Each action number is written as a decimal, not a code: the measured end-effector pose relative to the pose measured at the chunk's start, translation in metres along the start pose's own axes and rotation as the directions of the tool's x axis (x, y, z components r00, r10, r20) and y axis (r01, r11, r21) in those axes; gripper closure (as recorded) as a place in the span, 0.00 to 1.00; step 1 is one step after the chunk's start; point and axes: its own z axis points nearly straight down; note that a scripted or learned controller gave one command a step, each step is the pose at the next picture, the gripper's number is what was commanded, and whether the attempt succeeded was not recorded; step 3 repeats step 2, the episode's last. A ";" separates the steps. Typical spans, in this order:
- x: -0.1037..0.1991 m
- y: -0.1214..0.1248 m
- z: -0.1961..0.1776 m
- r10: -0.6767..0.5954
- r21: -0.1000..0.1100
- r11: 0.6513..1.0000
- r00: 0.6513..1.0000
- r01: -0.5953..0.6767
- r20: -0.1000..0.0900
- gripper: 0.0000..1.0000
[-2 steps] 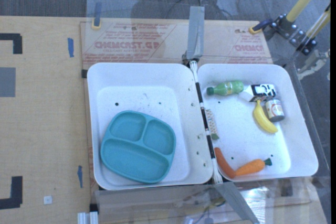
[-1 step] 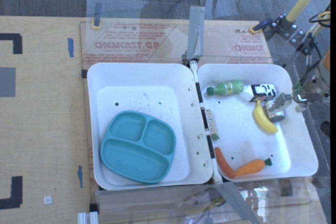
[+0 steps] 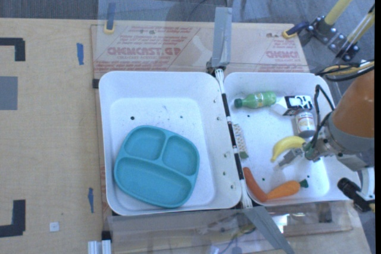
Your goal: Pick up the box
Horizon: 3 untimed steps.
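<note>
The box (image 3: 297,103) is a small black-and-white carton lying by the far right wall of the right bin (image 3: 262,128), just right of a green bottle (image 3: 256,100). My gripper (image 3: 296,155) hangs low over the right bin's near right part, right beside the lower end of a yellow banana (image 3: 286,146). It is well short of the box, with a small labelled jar (image 3: 305,122) standing between them. Nothing shows in the gripper. The arm's orange band (image 3: 357,111) covers the bin's right rim.
An orange carrot (image 3: 283,190) and a reddish-orange long vegetable (image 3: 254,185) lie along the right bin's near wall. The left bin (image 3: 119,92) holds a teal divided plate (image 3: 156,165). Yellow and black cables run past the bin's far right corner.
</note>
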 end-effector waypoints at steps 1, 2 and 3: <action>0.040 0.067 0.000 0.172 -0.002 0.985 0.985 -0.172 0.000 0.00; 0.036 0.067 -0.011 0.179 -0.007 0.984 0.984 -0.179 0.002 1.00; 0.036 0.067 -0.011 0.179 -0.007 0.984 0.984 -0.179 0.002 1.00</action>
